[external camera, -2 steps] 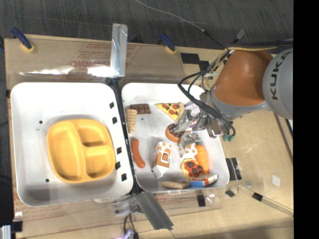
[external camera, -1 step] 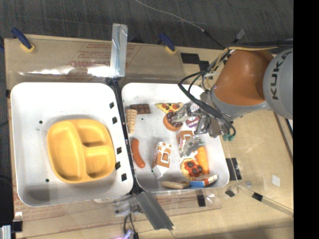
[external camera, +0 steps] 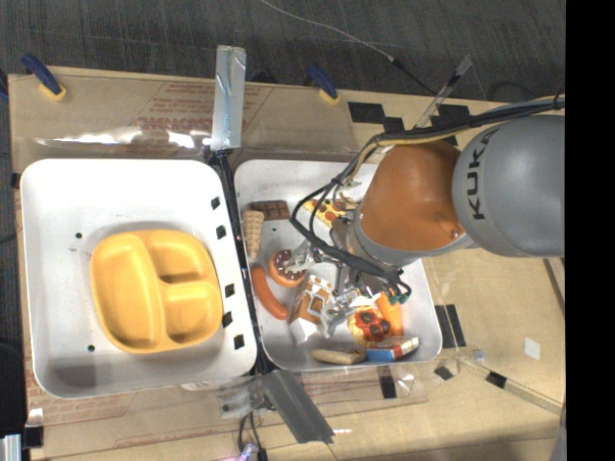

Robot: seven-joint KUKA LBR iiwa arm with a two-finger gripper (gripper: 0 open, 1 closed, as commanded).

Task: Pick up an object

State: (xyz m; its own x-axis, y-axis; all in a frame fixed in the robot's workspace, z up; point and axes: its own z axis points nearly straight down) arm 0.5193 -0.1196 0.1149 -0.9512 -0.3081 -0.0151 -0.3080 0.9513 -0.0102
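Observation:
My gripper (external camera: 323, 298) reaches down into the right bin (external camera: 288, 173), in among a crowded pile of toy food. Its metal parts sit just above a brown-and-white piece (external camera: 307, 305). Close by on the left lie a round orange-and-white donut (external camera: 283, 267) and a red sausage (external camera: 269, 294). An orange toy (external camera: 370, 326) lies just right of the gripper. The orange wrist band (external camera: 413, 205) and grey arm hide the right part of the bin.
An ice-cream cone (external camera: 252, 230) and a brown chocolate bar (external camera: 272, 209) lie at the bin's back left. A tan bread piece (external camera: 336, 356) and a blue-and-red stick (external camera: 394, 351) rest along its front wall. The left bin (external camera: 58, 185) holds a yellow divided plate (external camera: 154, 286).

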